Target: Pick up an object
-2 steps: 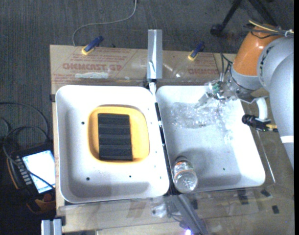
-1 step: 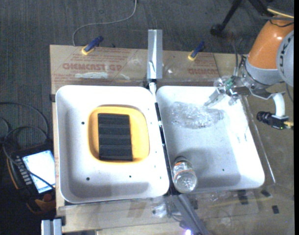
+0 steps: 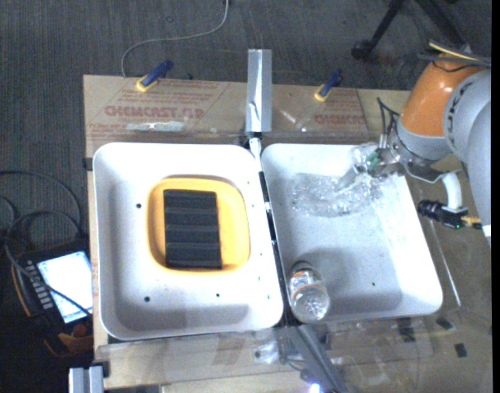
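Observation:
A yellow block with a black ridged top (image 3: 192, 226) lies flat in the middle of the left bin (image 3: 119, 301). In the right bin (image 3: 397, 277), a crumpled clear plastic piece (image 3: 327, 195) spreads across the far half. A clear plastic bottle (image 3: 308, 293) rests in that bin's near left corner. My gripper (image 3: 372, 161) is low over the far right corner of the right bin, right at the upper right end of the clear plastic. Glare and the plastic hide its tip.
The grey arm with its orange band (image 3: 434, 109) comes in over the right bin's far right rim. A metal post (image 3: 259, 97) stands behind the divide between the bins. Two blue-handled clamps (image 3: 154, 74) sit on the cardboard at the back.

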You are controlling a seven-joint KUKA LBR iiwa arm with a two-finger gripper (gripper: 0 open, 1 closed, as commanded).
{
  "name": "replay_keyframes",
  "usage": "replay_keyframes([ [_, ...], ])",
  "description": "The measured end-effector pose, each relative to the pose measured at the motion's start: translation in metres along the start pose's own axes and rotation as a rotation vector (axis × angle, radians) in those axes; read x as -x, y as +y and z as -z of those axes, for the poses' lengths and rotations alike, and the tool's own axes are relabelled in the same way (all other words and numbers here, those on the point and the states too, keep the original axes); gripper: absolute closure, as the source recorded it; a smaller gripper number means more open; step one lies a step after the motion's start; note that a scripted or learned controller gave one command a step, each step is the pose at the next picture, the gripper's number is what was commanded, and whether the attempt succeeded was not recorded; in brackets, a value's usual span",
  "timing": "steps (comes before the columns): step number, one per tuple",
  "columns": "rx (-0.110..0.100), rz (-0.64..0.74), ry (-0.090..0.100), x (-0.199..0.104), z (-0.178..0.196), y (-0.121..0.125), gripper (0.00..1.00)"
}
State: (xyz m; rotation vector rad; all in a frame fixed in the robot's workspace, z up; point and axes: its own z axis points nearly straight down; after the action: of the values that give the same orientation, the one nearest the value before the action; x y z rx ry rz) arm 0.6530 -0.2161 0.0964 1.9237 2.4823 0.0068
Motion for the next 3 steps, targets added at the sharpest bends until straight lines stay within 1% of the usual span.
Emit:
replay_keyframes([
  [1,0.006,0.073,-0.01,-0.027,-0.005,-0.012,0.0],
  [2,-0.002,0.124,-0.004,0.01,0.076,0.014,0.0],
  [3,-0.004,0.265,-0.003,-0.034,0.037,0.025,0.0],
])
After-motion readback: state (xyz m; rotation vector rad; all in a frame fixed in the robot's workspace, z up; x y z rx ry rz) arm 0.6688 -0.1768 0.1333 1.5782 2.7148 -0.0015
